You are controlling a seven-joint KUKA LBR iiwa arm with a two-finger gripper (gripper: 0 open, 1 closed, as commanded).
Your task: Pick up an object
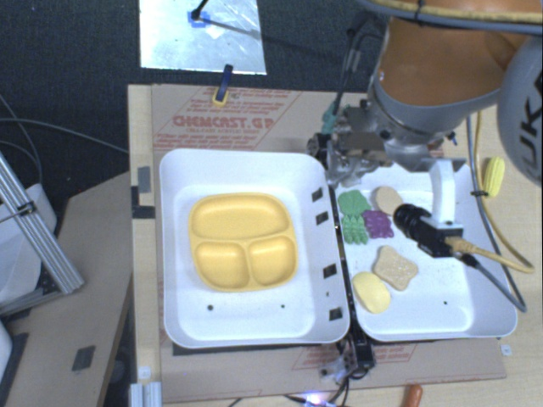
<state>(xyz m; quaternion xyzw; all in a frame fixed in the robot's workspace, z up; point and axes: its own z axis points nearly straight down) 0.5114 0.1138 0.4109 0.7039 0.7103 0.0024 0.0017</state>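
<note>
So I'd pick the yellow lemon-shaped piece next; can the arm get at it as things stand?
Probably yes: the yellow piece lies bare-topped in the right bin, just touching the tan slice; the gripper sits further back.

In the right bin [475, 312] lay toy foods: green [353, 214] at nine o'clock, purple [377, 222] beside it, tan slice [395, 267] centre, yellow lump [371, 292] at seven.

yellow divided tray [243, 238], white bins [178, 253], purple toy [377, 222], green toy [353, 215]
</note>
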